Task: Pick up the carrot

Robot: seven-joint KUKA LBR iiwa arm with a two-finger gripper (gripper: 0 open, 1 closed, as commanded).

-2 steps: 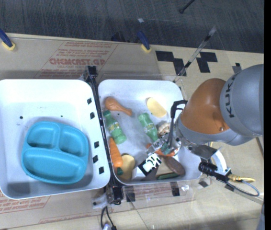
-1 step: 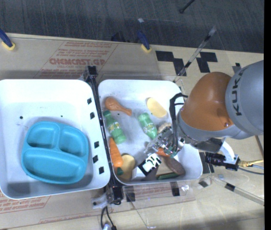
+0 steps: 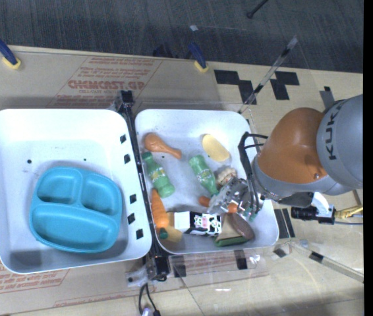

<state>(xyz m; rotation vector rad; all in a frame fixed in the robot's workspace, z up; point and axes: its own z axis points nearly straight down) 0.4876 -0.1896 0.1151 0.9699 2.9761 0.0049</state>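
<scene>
Camera view — carrot (image 3: 159, 210) at right bin's (image 3: 173, 118) left wall, well left of gripper (image 3: 238, 199) — grip state unclear.

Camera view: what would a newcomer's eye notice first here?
First the grey arm with its orange band, reaching in from the right over the right bin, which is cluttered with toy food. Next the blue tray in the left bin. The carrot lies by the right bin's left wall.

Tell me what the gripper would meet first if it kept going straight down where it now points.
Probably the black-and-white carton or the brown item beside it, since the gripper hangs over that clutter; depth is unclear. The carrot lies off to the side by the bin wall.
</scene>
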